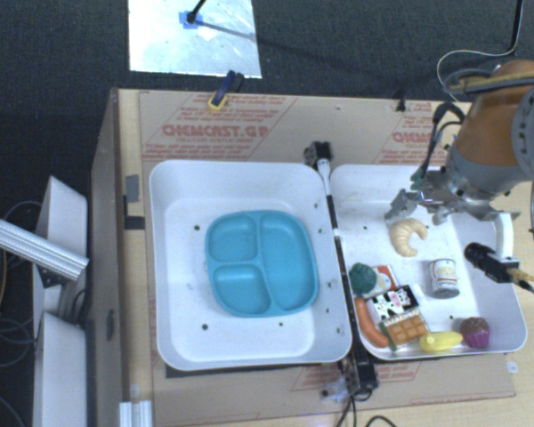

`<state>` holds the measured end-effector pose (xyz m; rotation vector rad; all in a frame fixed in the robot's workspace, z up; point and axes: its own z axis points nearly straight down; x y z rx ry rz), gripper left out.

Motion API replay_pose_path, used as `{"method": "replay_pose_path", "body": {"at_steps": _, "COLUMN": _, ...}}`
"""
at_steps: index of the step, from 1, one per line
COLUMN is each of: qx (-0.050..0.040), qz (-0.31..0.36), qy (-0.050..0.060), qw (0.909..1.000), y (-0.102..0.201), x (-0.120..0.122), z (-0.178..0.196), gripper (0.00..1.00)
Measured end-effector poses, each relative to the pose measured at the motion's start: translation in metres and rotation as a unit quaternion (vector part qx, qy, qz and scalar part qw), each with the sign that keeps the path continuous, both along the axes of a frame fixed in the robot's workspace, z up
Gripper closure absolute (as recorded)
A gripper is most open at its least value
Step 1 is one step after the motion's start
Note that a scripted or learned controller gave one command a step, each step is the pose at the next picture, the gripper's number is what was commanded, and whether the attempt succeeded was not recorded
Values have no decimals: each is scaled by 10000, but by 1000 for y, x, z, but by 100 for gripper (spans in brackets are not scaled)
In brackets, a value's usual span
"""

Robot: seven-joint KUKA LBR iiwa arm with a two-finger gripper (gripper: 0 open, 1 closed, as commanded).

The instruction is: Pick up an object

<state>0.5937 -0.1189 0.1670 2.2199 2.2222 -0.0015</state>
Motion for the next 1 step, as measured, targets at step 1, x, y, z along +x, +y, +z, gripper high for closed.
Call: {"method": "replay_pose_path", "body": {"at_steps": 1, "qx": 2, "qz": -4, "qy": -6, "qw": 10000, "y": -33, "x": -5, "z": -83, "gripper": 0}}
